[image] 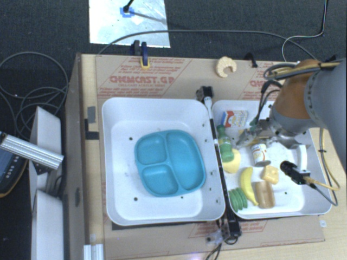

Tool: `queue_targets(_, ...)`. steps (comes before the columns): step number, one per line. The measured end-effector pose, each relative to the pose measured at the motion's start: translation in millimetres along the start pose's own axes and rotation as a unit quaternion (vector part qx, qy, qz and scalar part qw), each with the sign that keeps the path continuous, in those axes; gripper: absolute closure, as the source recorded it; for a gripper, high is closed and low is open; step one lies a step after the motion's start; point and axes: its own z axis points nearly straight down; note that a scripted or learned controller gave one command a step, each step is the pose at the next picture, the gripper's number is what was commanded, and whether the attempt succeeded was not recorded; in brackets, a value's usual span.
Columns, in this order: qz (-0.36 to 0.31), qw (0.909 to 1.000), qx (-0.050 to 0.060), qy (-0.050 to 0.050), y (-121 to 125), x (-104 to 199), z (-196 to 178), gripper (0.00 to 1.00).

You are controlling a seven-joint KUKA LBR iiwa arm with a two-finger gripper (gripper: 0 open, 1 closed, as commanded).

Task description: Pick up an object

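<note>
The gripper hangs low over the right bin, reaching in from the right, and the small jar lies just below and slightly to the right of its tip in the camera view, close enough that the two look nearly touching, though whether they actually meet cannot be made out. Nothing can be seen between the fingers, and whether they are spread or pressed together cannot be told from this slanted view — the wrist and its cables blur into the tip. The jar seems the likeliest target simply because it is nearest: a short white cylinder with a dark band or label around it, lying with its long axis running roughly up and down the picture, tilted a little. Around it the bin is crowded — a green and yellow fruit-like piece to its left, a banana below, a pale yellow lump and a tan block to the lower right, a printed packet above. Closing across the jar's narrow width looks sensible, but its round side could roll away toward the banana. The left bin holds a blue divided plate, well apart from the arm.
</note>
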Motion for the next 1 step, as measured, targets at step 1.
queue_targets(1, -0.001, 1.0000, 0.000, 0.000, 55.4, 21.8, 0.0, 0.00)
